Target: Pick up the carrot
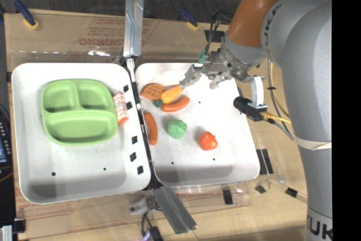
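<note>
Carrot (171,93), one, lies in the right bin (237,161) among five other toy foods. One green tray (79,110) sits in the left bin (28,178). The gripper (204,79) hangs just beside the carrot; its grip I cannot tell.

Green tray (79,111), tomato (208,141), hot dog (151,127)

Bright, even overhead light; soft shadows pool in the shallow white bins' (67,189) near corners, left of the pincer (204,77); slight softness throughout.

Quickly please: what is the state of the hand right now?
Hand: over the right bin, near the carrot; open or closed cannot be told.
</note>
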